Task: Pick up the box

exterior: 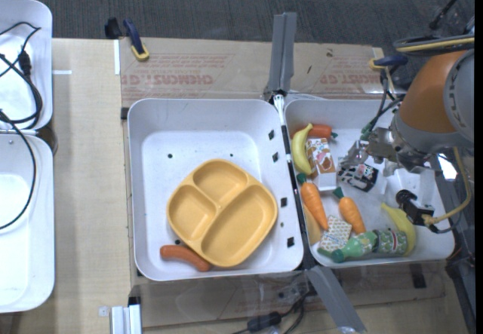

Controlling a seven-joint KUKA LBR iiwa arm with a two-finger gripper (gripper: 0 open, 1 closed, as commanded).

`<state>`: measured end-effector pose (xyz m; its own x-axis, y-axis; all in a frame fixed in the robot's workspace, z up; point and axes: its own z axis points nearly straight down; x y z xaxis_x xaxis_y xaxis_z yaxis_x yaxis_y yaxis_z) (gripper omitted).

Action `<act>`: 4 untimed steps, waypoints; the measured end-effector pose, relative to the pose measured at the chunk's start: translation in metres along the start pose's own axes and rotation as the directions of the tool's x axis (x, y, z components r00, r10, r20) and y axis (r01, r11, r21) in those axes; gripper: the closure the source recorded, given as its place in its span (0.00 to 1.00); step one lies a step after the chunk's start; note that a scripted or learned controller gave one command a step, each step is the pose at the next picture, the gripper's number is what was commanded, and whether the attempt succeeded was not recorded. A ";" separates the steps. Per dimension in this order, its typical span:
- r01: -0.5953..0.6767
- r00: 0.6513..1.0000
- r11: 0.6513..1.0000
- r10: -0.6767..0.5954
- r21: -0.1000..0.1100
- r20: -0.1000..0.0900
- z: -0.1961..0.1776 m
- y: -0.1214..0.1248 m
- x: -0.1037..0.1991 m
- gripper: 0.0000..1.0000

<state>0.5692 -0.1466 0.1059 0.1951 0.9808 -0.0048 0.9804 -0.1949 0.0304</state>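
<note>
The box [322, 162] is a small white carton with a red and brown picture. It lies flat in the right bin [445, 246], near that bin's left wall and just right of a yellow banana [302, 148]. My gripper [359, 173] is low in the same bin, a short way to the right of the box and apart from it. Nothing shows in the gripper. The grey arm with its orange band [432, 95] comes in from the right above it.
Around the box lie two carrots [313, 204] [351, 213], a green bottle [367, 243], a patterned packet [336, 232], a second banana [400, 224] and a red item [321, 130]. The left bin [143, 174] holds a yellow divided plate [221, 211] and a sausage [183, 255].
</note>
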 end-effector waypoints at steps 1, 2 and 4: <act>0.000 1.000 1.000 0.000 0.000 0.000 0.000 0.000 0.000 0.00; -0.020 1.000 0.999 0.020 0.026 -0.005 0.014 0.072 -0.038 0.00; 0.041 0.999 0.999 -0.041 0.035 -0.011 0.014 -0.031 -0.062 0.00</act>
<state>0.5269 -0.2018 0.0912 0.1547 0.9880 0.0050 0.9880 -0.1546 -0.0049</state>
